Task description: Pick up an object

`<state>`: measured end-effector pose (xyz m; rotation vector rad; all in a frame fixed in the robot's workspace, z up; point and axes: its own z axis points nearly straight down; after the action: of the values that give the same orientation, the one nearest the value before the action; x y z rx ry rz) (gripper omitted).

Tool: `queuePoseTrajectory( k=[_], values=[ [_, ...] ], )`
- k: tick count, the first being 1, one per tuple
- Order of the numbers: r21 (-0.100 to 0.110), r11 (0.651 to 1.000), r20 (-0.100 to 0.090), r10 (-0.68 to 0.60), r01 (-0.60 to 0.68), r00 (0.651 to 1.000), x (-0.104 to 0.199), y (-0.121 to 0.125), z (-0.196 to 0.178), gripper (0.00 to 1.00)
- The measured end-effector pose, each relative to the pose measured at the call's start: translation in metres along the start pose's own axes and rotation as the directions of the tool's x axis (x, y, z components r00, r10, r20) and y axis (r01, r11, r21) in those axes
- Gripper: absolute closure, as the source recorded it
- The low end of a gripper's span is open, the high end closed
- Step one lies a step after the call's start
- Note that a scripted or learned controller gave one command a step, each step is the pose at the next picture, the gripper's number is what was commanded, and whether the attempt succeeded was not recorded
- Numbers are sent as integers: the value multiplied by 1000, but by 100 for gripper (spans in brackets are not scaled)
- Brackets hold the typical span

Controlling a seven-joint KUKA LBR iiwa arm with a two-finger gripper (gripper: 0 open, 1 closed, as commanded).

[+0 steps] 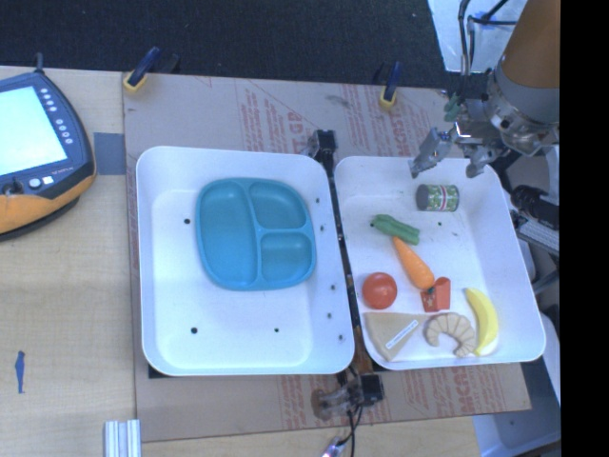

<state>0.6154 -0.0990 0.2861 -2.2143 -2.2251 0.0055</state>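
Observation:
The right bin (495, 350) holds a small green can (437, 198), a green pod (395, 228), an orange carrot (413, 264), a red tomato (380, 290), a small red piece (436, 295), a yellow banana (483, 320), a croissant (450, 331) and a tan wedge (392, 334). My gripper (448, 159) hangs above the bin's far edge, just behind the can, open with nothing between its fingers.
The left bin (162, 255) holds a blue divided plate (255, 232). A control pendant (38, 155) lies at the far left of the bench. Clamps (143, 69) sit along the board's back edge. A black bracket (324, 145) joins the bins.

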Motion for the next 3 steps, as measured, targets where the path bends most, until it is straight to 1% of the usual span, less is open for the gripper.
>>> queuePoseTrajectory(
  k=[1,2,3],
  values=[
    [3,1000,0,0,0,1000,-25,-27,170,0],
    [3,1000,3,-4,4,1000,-26,-27,159,100],
    [3,1000,3,-4,4,1000,-26,-27,159,0]
  ],
)
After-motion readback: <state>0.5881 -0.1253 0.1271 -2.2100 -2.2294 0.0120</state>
